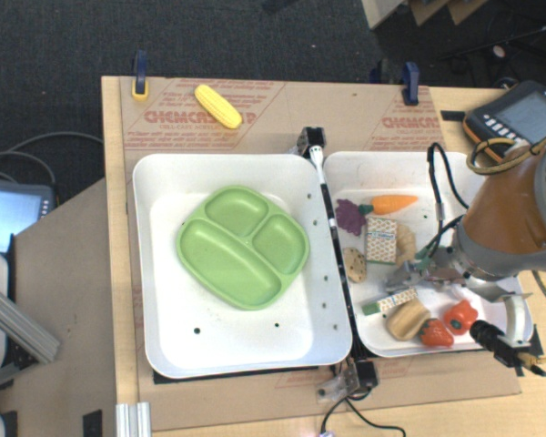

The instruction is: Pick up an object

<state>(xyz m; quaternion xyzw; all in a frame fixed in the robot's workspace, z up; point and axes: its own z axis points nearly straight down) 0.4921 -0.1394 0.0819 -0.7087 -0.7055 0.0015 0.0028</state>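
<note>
Strawberry (438, 334) and bread roll (407, 319) just below the gripper (417, 274), jaws' spread untellable, cracker (381, 240) just above-left: approach step, nothing held; next, descend and close on one.

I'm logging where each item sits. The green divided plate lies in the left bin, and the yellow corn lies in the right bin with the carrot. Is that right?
Not quite. The camera view shows the corn outside both bins, on the cardboard behind the left bin. The green divided plate does lie in the left bin, and the carrot is in the right bin.
</note>
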